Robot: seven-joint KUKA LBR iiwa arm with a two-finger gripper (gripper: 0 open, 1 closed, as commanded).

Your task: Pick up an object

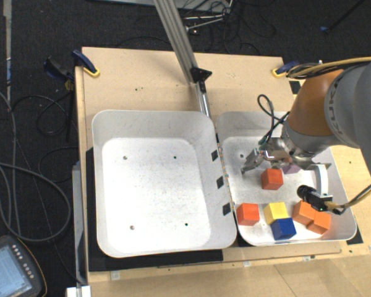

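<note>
Camera view: gripper [258, 160] low in the right bin [235, 142], near its middle; whether its fingers are spread or closed cannot be told. Orange block [272, 179] lies just beside it. Along the bin's near edge: orange cube [248, 213], yellow cube [275, 211], blue cube [284, 228], orange pieces [313, 217]. Left bin [105, 166] alongside.

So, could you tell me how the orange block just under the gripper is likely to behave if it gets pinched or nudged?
The orange block looks like a rigid cube with flat faces, so it should probably slide rather than roll. Its compact shape suggests it is unlikely to tip. It sits apart from the other blocks on the right bin floor, so a nudge from the gripper would likely just shift it.
</note>
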